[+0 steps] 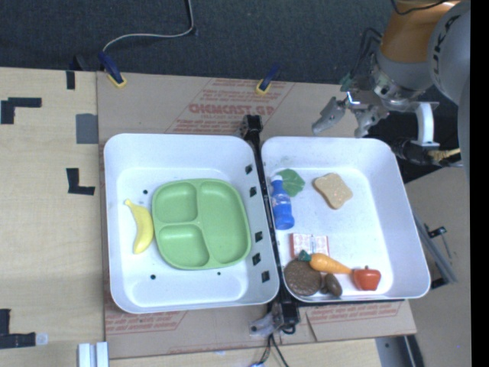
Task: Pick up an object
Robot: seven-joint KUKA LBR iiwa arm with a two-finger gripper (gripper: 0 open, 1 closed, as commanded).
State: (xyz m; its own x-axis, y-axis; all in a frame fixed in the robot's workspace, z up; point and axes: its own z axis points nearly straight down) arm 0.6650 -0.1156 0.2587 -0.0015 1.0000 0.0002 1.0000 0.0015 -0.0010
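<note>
Pincer (pixel 345 118) of the grey arm, poised over the cardboard beyond the far edge of the right bin (pixel 397 176), fingers spread apart and gripping nothing. Right bin contents: bread slice (pixel 333 189) near the far edge; green leaf (pixel 290 182) and blue bottle (pixel 282 205) along the left wall; red-and-white packet (pixel 309 245) at centre; carrot (pixel 329 264), brown cookie (pixel 303 277) and red tomato (pixel 367 278) along the near edge. Left bin (pixel 122 155): green divided plate (pixel 202 223) at centre, with a yellow banana (pixel 142 226) just beside its left rim.
</note>
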